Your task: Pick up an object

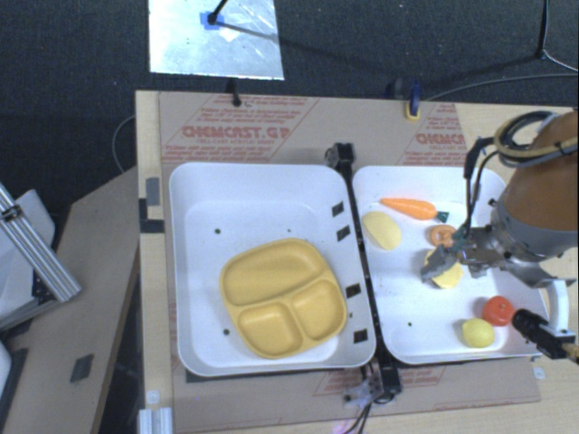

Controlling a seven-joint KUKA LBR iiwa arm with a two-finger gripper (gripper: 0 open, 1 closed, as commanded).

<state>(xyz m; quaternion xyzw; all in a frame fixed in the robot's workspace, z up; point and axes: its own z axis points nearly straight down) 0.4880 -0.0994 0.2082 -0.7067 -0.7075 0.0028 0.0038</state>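
Dark carpet surrounds a bench (271, 125) carrying two white bins side by side. Left bin (194, 242): one yellow divided tray (283, 297), lying toward 5 o'clock. Right bin (398, 333): carrot (409, 208) at 12 o'clock, pale yellow piece (383, 231) at 10 o'clock, small orange piece (441, 235) near centre, tomato (497, 310) and lemon (478, 333) at 5 o'clock. Gripper (441, 266) is low at bin centre, directly over a yellow object (448, 279); whether it has hold of anything, or how far it is spread, cannot be told.
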